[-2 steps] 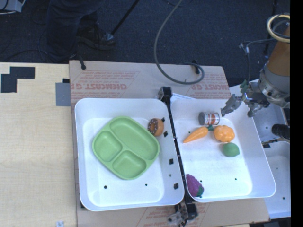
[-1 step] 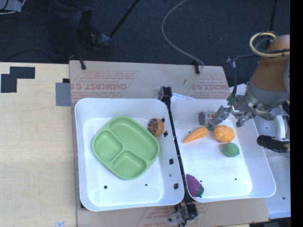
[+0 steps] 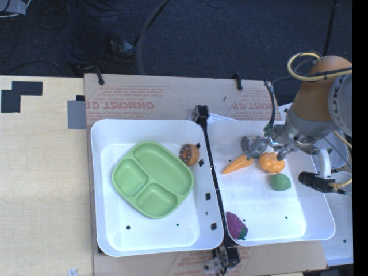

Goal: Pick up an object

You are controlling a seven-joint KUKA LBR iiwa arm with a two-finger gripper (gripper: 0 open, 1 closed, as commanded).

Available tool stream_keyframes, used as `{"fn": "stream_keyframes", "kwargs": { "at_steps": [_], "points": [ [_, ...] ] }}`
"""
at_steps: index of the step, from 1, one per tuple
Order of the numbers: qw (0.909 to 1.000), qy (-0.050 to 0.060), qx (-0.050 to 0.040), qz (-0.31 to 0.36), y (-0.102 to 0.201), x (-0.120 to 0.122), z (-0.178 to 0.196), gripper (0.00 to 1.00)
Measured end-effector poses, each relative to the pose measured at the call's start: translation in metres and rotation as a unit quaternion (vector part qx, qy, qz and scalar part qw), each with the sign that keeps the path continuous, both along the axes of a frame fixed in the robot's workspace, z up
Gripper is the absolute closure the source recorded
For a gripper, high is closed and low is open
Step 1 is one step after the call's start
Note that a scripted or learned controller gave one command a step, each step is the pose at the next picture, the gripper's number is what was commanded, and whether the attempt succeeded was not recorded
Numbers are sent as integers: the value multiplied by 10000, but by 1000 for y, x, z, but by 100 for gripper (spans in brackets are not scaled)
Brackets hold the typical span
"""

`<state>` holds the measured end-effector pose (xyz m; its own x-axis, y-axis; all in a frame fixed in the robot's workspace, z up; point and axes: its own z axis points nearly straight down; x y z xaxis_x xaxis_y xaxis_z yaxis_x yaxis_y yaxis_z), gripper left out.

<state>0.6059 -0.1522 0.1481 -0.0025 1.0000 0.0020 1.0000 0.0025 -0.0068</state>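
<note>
Purple grapes (image 3: 236, 225) nearest; fingers (image 3: 257, 146) above carrot (image 3: 238, 164), their spread unclear.

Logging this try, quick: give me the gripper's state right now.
Gripper: low in the right bin, between the carrot and the orange fruit; open or shut cannot be told.

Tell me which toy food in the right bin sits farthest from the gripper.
The purple grapes, in the right bin's near-left corner. The carrot, orange fruit and green ball all cluster near the gripper.
</note>
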Motion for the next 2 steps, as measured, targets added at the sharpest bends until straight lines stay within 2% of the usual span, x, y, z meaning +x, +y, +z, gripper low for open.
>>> {"fn": "stream_keyframes", "kwargs": {
  "at_steps": [1,2],
  "points": [
    [9999,-112,-24,10,-3,2,-26,0],
    [10000,-55,-12,-5,-3,-2,-21,100]
  ]
}}
